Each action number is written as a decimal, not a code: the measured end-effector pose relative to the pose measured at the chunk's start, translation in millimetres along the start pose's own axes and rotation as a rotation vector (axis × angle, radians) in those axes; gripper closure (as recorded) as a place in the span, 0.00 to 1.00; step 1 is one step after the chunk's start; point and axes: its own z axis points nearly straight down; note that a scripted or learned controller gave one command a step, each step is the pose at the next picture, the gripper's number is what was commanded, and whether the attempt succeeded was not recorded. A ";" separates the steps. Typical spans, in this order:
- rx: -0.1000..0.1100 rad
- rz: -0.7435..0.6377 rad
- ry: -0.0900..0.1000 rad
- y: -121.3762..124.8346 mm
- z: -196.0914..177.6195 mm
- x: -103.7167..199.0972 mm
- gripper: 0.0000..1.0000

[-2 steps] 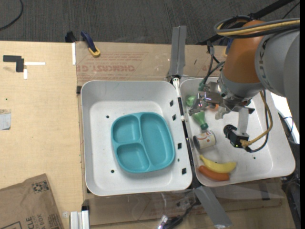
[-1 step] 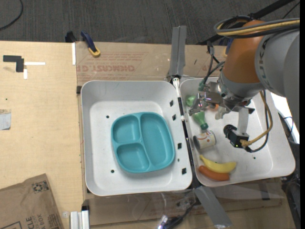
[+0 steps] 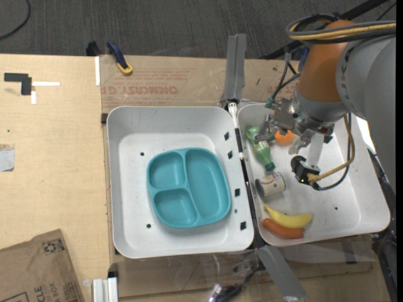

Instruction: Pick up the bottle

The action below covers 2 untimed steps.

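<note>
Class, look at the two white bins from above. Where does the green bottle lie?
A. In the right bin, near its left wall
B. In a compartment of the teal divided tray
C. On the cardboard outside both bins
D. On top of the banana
A: the green bottle lies in the right bin, close to its left wall, above the banana.

a robotics lab: a grey-and-orange industrial arm (image 3: 340, 61) reaches over two white bins (image 3: 119, 168) on a cardboard-covered bench (image 3: 50, 168), with loose cables (image 3: 327, 175) and dark carpet (image 3: 157, 11) behind.
</note>
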 end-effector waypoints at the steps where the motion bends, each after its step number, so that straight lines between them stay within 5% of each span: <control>1: 0.000 -0.025 0.000 -2.8 -0.3 16.9 0.00; 2: 0.001 -0.050 0.000 -17.2 -0.2 17.6 0.00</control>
